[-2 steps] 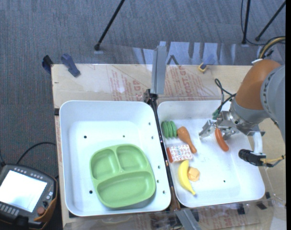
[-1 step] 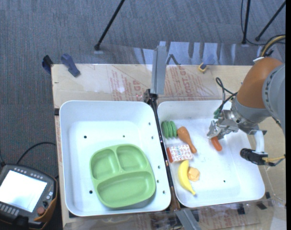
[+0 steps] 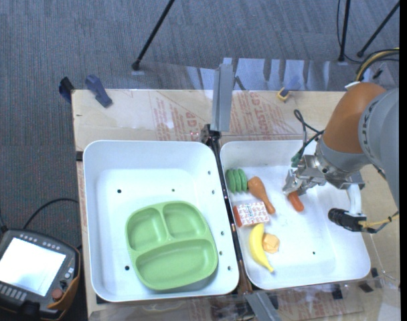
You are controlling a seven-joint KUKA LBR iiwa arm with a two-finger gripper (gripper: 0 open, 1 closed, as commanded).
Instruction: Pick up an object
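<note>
The approach step is judged in hand: the pincer (image 3: 298, 184) is lowered over a small red-orange piece (image 3: 296, 201) at three o'clock in the right bin (image 3: 354, 259); whether its tips are apart cannot be told; closing and lifting would be needed next

Smooth glossy white plastic bins (image 3: 103, 172), matt green plastic divided plate (image 3: 170, 246), bare wood bench (image 3: 143, 116), grey ribbed carpet (image 3: 56, 32)

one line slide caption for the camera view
Pincer low over a small orange sausage in the right bin.
</note>
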